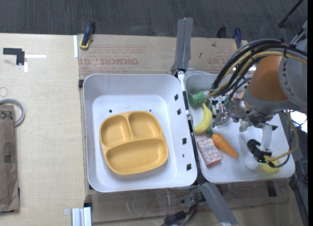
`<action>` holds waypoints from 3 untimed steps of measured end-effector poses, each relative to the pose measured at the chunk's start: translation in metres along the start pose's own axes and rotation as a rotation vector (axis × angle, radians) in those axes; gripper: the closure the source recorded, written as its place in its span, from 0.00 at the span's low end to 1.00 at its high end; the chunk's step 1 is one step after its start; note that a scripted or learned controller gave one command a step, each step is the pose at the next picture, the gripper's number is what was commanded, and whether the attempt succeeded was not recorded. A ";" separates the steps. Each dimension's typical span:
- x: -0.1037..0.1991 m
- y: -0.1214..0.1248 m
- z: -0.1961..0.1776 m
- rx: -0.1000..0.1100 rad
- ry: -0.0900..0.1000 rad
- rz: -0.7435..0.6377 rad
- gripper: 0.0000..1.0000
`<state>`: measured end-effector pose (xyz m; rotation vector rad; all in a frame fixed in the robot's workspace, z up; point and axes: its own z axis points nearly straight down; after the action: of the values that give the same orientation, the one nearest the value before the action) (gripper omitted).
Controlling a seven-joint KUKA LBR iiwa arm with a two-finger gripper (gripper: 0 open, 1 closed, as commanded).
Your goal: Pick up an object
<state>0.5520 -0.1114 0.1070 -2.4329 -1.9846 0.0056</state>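
Carton (pixel 209 152), carrot (pixel 225 145), banana (pixel 204 119): right bin (pixel 288 170).
You had the gripper (pixel 221 113) low beside the banana; its grip could not be told. Tray (pixel 133 142) sat in the left bin (pixel 93 137).

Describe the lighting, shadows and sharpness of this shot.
Camera view: even, soft overhead light; the yellow divided plate in the left bin is sharp, with only faint shadow inside its compartments; the carrot and banana read clearly; the arm shades part of the right bin; the white bin floors look bright, slightly washed out near the arm.
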 end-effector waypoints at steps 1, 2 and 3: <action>-0.004 -0.076 0.016 -0.002 0.001 -0.007 0.00; 0.003 -0.077 0.016 -0.001 0.001 0.293 0.00; 0.033 -0.042 -0.083 0.000 -0.002 0.433 0.00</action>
<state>0.5182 -0.0710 0.1905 -2.8041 -1.4162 0.0080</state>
